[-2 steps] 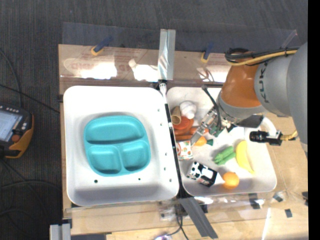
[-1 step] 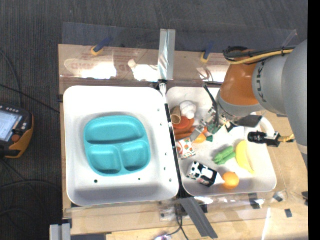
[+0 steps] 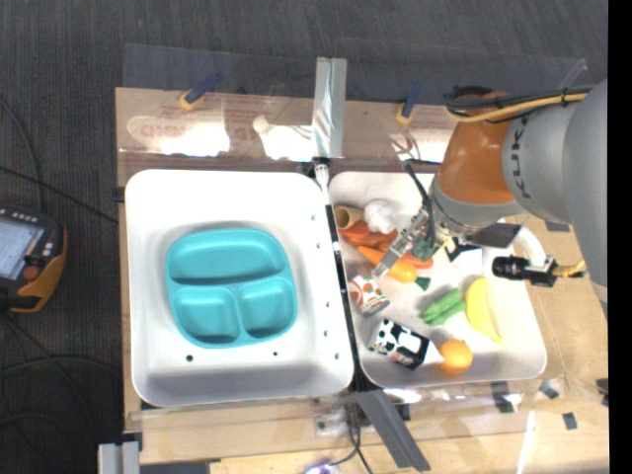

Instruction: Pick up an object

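place: robotics lab | signs: KUKA arm (image 3: 553,156), teach pendant (image 3: 28,255) on carpet, taped bench (image 3: 148,107), cables

A teal divided tray (image 3: 232,284) lies in the left bin (image 3: 148,363). Left of that bin, on the dark floor, sits a handheld control pendant (image 3: 28,255).

You saw a dark grey carpet floor (image 3: 296,18) all around the wooden bench (image 3: 138,102). A black and orange hand controller (image 3: 28,255) lay on the floor, left of the bench. Bright light glared off clear plastic (image 3: 227,131) at the bench's far edge.
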